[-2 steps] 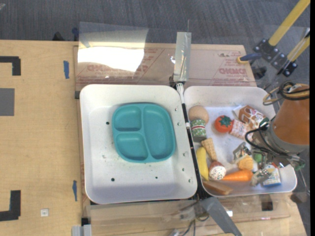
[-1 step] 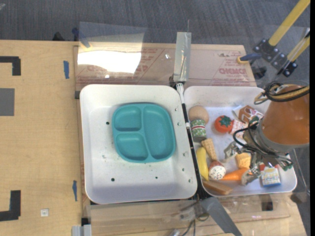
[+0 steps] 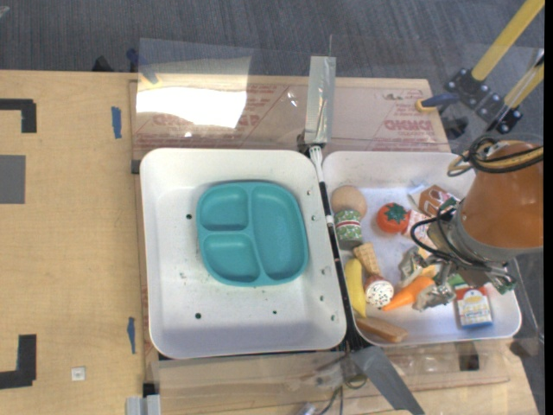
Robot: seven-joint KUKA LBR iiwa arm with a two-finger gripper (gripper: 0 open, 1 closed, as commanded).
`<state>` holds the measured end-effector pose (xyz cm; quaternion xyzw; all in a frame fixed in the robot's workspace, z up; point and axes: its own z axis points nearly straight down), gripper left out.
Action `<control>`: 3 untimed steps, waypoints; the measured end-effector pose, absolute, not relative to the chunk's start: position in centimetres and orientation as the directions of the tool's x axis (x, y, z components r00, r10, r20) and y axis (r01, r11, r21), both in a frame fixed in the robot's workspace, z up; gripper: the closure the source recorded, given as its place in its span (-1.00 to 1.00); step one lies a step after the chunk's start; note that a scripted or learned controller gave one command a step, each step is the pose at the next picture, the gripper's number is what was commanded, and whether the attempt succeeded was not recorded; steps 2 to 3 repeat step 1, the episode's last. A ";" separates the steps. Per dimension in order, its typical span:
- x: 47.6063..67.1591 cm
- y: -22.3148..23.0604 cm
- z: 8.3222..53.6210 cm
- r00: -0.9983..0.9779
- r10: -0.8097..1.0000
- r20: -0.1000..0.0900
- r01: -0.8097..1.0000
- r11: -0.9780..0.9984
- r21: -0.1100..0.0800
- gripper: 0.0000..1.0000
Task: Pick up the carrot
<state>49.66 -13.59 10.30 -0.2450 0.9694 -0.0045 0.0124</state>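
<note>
My jaws are down in the right bin, low among the toys, and they sit right at the thick upper end of the carrot; the clutter of dark cables and metal around them hides their tips, so I cannot tell whether they are spread or closed, nor whether the carrot is actually between them. The carrot lies slanted, its orange point aimed toward the near-left, touching a small white speckled ball. Above my wrist the orange band covers much of the bin's right side. Just right of my jaws lies a small white and blue carton. To the left, along the bin's wall, a yellow banana stands lengthwise, with a brown bread-like piece at its near end. Farther back are a waffle cone, a green-banded can, a tan egg-shaped thing and a red tomato. In the left bin, well apart from me, a teal divided plate rests in the middle. Both bins sit on the wooden surface.
</note>
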 end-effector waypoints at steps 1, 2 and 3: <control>50.6 -7.9 18.7 -0.759 -0.651 -0.010 -0.651 0.759 -0.006 1.00; 50.6 -7.9 18.7 -0.759 -0.651 -0.010 -0.651 0.759 -0.006 1.00; 50.6 -7.9 18.7 -0.759 -0.651 -0.010 -0.651 0.759 -0.006 1.00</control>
